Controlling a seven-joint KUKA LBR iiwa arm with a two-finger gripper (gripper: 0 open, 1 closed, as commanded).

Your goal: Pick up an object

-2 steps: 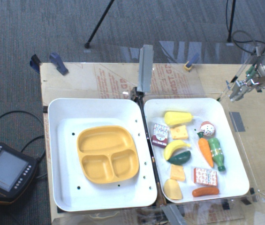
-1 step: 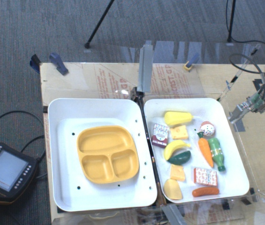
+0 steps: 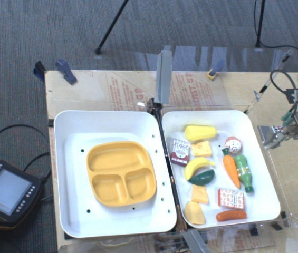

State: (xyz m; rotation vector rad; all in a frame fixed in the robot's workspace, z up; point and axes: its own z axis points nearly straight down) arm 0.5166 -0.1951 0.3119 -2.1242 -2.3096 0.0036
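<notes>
The right bin (image 3: 259, 141) holds all the loose toy food; the left bin (image 3: 64, 141) holds a yellow divided tray (image 3: 121, 173). No object is lifted, so the step in hand is judged to be target selection and approach.

The gripper (image 3: 283, 133) shows as a small metallic assembly at the right edge of the view, just outside the right bin's right wall and apart from every object. Its state cannot be told from this view; the parts are too small and cluttered to resolve.

Candidate targets, far to near:
- yellow block (image 3: 200, 133), near the far wall, with free space around it
- cheese wedge (image 3: 201, 149), just beside the small carton (image 3: 180, 151)
- banana (image 3: 198, 166), touching the dark green piece (image 3: 202, 177)
- carrot (image 3: 231, 170), lying alongside the green bottle (image 3: 244, 173)
- red sausage (image 3: 231, 215), near the near wall, just beside the red patterned box (image 3: 231, 198)

Recommended practice: choose an isolated item. The yellow block is judged the easiest, since its neighbours stand clear on most sides. The carrot and bottle lie too close together for a clean descent between them. Closing across the narrow axis of the target is advised, with the descent centred over its middle. Items near a wall risk contact with the bin.
</notes>
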